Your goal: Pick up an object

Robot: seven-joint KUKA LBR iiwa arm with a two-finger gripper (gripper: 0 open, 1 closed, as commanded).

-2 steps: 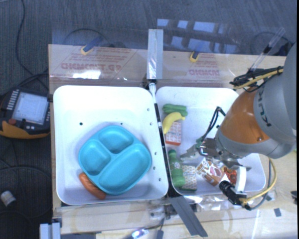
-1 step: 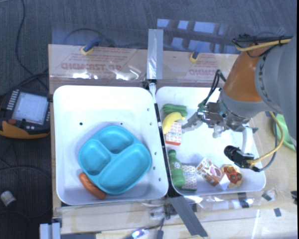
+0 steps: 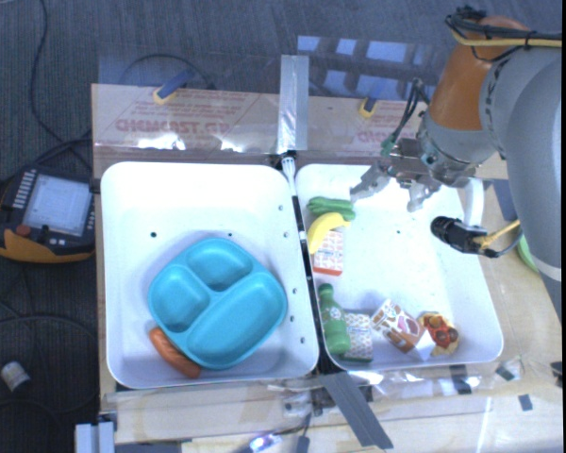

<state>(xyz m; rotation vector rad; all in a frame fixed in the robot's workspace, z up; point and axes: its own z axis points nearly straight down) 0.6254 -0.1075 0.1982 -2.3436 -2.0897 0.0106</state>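
Observation:
My gripper (image 3: pixel 392 192) hangs open over the back of the right bin (image 3: pixel 472 281), with nothing between its fingers. Left of it, by the bin's left wall, lie a green item (image 3: pixel 328 206), a yellow banana (image 3: pixel 325 225) and a small red-and-white packet (image 3: pixel 328 251). At the bin's front lie a green bottle (image 3: pixel 338 327), a red-and-white snack pack (image 3: pixel 398 327) and a small red-and-yellow packet (image 3: pixel 440 331).
The left bin (image 3: pixel 132 206) holds a blue divided plate (image 3: pixel 217 300) with an orange sausage-like item (image 3: pixel 173 352) partly tucked under its front left edge. A handheld device (image 3: pixel 42 213) lies on the floor to the left.

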